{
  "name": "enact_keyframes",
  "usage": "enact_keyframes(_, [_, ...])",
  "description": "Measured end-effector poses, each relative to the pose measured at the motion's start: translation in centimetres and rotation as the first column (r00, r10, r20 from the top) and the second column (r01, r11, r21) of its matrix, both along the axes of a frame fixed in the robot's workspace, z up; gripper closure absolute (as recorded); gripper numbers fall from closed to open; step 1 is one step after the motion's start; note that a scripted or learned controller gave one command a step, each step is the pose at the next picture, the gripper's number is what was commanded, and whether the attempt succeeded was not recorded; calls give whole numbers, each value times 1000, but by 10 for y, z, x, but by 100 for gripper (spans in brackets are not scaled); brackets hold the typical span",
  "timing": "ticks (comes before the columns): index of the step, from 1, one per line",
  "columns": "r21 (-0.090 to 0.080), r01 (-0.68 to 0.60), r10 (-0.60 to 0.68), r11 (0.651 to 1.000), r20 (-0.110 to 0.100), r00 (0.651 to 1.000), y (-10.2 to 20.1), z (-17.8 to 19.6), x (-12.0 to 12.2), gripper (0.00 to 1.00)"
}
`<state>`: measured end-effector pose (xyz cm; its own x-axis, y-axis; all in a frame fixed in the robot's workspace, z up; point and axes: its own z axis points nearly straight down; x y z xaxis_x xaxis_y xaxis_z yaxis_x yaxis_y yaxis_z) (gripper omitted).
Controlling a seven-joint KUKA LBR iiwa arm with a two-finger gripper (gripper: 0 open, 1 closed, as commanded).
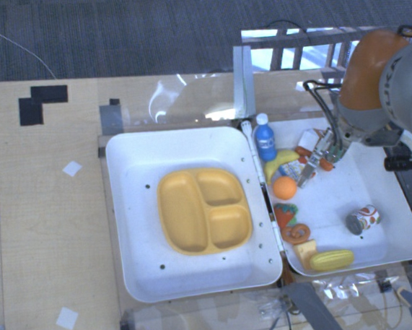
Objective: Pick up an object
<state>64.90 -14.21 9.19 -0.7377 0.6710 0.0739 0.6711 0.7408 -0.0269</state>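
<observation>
the toys crowd the right bin's [401, 200] left wall, likely tipped in loose, so the pincer [313, 163] comes in low among them. whether it grips anything, i cannot tell. the orange [285, 188] lies just beside it, toward the tray [203, 210].

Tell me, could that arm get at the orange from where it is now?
Probably yes. The orange lies uncovered in the right bin, and the gripper hovers just beside it. A banana and a blue bottle crowd it, so a clean grab is uncertain.
</observation>
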Motion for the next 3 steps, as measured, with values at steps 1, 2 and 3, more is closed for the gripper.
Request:
enact_keyframes(1, [-54, 192, -191, 980, 30, 981, 27, -1, -3, 0])
enact_keyframes(2, [-54, 85, -85, 995, 1, 996, 22, 0, 2, 0])
enact_keyframes(3, [-44, 54, -51, 998, 63, 997, 40, 8, 17, 100])
